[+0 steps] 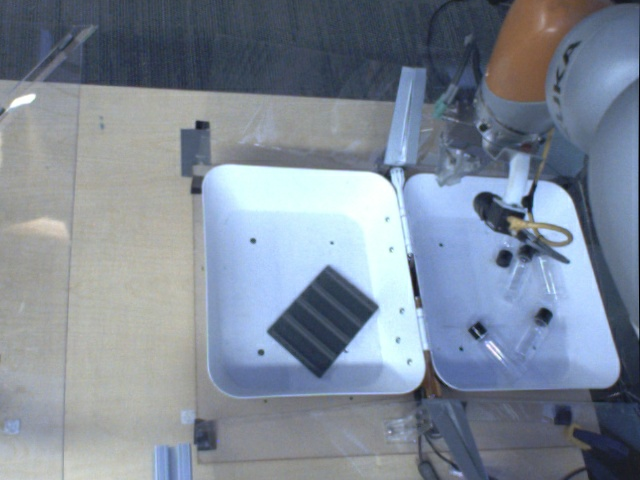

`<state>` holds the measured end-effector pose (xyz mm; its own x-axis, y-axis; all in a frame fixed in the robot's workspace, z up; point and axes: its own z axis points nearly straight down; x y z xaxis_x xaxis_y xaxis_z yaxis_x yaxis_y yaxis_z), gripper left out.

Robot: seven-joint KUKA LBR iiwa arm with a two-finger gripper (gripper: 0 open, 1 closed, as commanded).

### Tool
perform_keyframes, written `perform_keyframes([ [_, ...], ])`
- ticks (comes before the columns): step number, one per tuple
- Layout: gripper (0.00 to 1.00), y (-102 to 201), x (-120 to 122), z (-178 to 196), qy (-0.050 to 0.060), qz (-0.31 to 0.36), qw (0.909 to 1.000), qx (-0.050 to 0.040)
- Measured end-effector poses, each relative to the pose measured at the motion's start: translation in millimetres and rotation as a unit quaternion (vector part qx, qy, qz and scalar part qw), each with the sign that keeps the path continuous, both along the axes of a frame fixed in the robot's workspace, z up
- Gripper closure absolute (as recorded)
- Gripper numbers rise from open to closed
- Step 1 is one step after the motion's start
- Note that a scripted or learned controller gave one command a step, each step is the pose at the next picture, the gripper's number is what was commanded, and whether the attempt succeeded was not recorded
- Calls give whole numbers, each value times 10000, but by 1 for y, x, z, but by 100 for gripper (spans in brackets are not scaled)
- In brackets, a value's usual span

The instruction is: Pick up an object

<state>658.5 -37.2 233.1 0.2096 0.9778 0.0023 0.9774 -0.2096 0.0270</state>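
Observation:
A dark grey ribbed rectangular block (323,320) lies at a slant in the left bin (240,218), towards its front. In the right bin (590,358) several small clear tubes with black caps lie scattered, among them one (484,336) near the front, one (535,330) to its right and one (507,265) in the middle. My gripper (455,161) hangs under the orange-banded wrist over the far left corner of the right bin, well away from the block and short of the tubes. Nothing shows in its grasp.
A metal rail (404,118) stands behind the gap between the bins. The ridge (410,268) where the bins meet runs front to back. The grey arm (600,58) covers the upper right. Wooden bench (100,268) spreads to the left.

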Motion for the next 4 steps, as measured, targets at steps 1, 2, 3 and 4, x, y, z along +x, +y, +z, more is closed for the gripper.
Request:
perform_keyframes([
  [1,100,-42,-53,-48,113,-3591,9332,69],
  [2,0,-42,-53,-49,113,-3586,9334,68],
  [3,0,-42,-53,-49,113,-3586,9334,68],
  [4,0,-42,-53,-48,113,-3586,9334,68],
])
